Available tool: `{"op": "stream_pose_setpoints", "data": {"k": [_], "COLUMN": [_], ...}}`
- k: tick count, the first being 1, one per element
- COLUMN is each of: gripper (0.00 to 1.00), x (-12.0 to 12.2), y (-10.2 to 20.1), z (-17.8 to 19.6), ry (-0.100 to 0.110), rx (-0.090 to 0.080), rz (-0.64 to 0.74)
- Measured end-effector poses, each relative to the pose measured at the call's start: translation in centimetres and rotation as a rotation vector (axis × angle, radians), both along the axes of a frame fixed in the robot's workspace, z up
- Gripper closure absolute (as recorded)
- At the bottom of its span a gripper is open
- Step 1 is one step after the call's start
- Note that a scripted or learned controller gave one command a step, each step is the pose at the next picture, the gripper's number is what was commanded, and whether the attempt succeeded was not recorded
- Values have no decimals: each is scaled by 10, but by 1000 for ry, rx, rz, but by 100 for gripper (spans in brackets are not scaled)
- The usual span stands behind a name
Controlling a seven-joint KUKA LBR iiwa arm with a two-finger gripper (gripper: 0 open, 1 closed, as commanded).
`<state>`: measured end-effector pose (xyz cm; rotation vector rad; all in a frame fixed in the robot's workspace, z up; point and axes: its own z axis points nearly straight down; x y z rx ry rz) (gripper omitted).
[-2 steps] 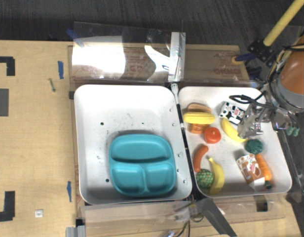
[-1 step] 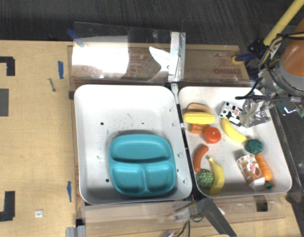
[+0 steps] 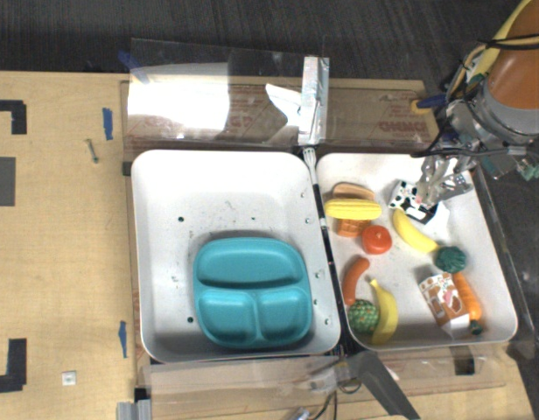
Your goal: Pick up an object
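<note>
Fingers [image 3: 437, 175] hang over the upper right part of the right bin [image 3: 501, 261], metal, pointing down; can't tell if they are apart or together, tips blur into the small black-and-white object [image 3: 411, 200] just below them. Gripper [image 3: 431, 191] sits close to the bin's upper right rim, grey arm [image 3: 506, 103] with orange band coming in from the frame's right edge, cables above it. Open white floor lies along the right bin's right side and upper middle; the rest is crowded. Black-and-white object sits at the bin's upper centre-right, touching or just beside the upper end of a banana [image 3: 415, 232] whose long axis runs diagonally from upper left to lower right. Green broccoli-like piece [image 3: 451, 258] sits at that banana's lower end. Left of these, a hotdog bun [image 3: 353, 206] lies roughly horizontal near the divider, with an orange-red tomato [image 3: 375, 238] just below it. Lower left of the bin: a sausage [image 3: 354, 278] tilted near vertical, a second banana [image 3: 385, 309] curved beside it, a strawberry-like green-and-red piece [image 3: 363, 316] touching both. Lower right: small carton [image 3: 443, 300] and carrot [image 3: 467, 296] side by side, both slanting toward the lower right corner. Left bin [image 3: 164, 199] holds a teal divided plate [image 3: 251, 291] in its lower half, upper half bare. Clear plastic sheet [image 3: 226, 94] stands behind the bins at top.
</note>
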<state>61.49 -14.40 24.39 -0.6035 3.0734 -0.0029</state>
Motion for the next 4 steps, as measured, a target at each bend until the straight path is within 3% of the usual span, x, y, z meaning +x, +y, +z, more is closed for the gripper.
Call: {"op": "stream_pose_setpoints", "data": {"k": [1, 3, 4], "gripper": [100, 100, 100], "x": [54, 42, 44], "y": [56, 46, 48], "z": [48, 136, 146], "ry": [-4, -6, -14], "rx": [1, -3, -1], "rz": [90, 197, 196]}}
